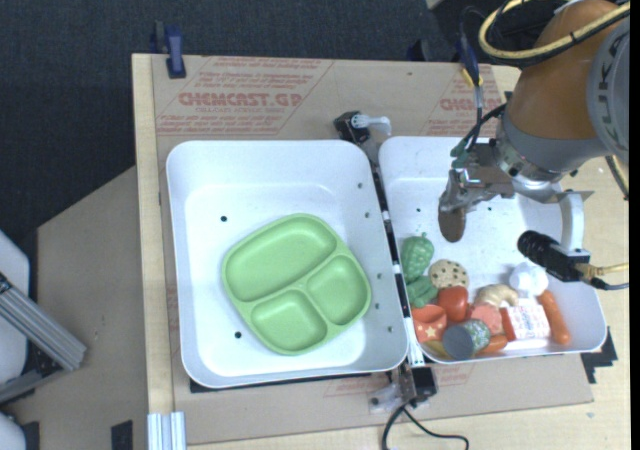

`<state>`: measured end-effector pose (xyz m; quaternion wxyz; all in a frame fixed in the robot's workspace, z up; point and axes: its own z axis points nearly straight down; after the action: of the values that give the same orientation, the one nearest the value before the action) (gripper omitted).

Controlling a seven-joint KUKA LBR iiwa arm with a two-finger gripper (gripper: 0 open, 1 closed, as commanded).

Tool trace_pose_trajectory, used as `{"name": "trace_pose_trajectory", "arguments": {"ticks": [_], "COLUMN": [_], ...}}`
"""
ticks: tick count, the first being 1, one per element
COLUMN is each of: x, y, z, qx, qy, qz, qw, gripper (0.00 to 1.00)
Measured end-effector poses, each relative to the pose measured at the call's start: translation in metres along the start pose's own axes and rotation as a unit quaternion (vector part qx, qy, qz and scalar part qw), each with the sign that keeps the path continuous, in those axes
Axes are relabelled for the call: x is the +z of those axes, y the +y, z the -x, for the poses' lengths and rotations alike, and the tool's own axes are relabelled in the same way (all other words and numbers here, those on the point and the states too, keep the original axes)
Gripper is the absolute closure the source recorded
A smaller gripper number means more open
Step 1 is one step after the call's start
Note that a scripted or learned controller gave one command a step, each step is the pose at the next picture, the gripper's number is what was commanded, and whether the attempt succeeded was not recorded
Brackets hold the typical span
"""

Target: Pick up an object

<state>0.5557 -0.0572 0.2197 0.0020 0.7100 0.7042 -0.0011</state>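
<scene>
Overhead view of the bench. The gripper (452, 223) hung over the bare upper floor of the right bin (420, 173), above and apart from the objects; whether it was open or closed could not be told. The pickable objects — a green vegetable (416, 256), a speckled cookie (448, 273), red pieces (432, 318), a grey disc (459, 340), an orange carrot (556, 318) — crowded the bin's lower part. The left bin (200, 188) held a green divided plate (295, 283).
</scene>
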Motion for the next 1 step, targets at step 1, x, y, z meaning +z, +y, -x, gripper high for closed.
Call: {"name": "trace_pose_trajectory", "arguments": {"ticks": [1], "x": [-0.0008], "y": [-0.0003], "z": [-0.0059], "qx": [-0.004], "qy": [0.002], "qz": [0.0], "qw": [1.0], "gripper": [0.0]}}
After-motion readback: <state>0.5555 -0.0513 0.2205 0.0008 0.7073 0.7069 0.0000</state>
